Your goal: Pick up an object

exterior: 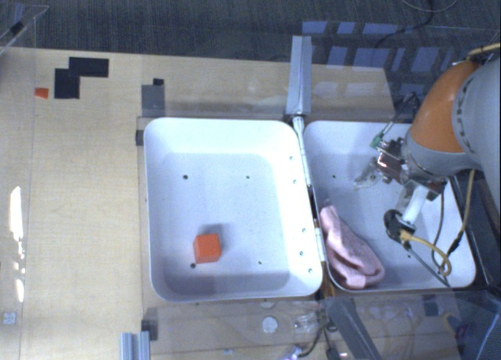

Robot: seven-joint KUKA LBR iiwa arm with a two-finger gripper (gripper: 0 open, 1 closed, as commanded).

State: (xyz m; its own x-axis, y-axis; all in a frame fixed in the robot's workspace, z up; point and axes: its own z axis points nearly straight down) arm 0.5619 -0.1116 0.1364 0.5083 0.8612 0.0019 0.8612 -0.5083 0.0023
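Arm (462, 116) reaches over the right bin (344, 155) from the right. End effector (374, 172) sits above the bin floor near its back half; whether it is spread or pressed together, cannot tell. Pink cloth (348, 250) lies bunched against that bin's front left corner. Orange block (207, 248) rests in the left bin (219, 135), front left area.

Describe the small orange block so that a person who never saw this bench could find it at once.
Find the left shallow white bin of the two. Near its front edge, left of centre, lies the small orange block. Nothing else lies near it; the soft pink cloth is in the right shallow white bin.
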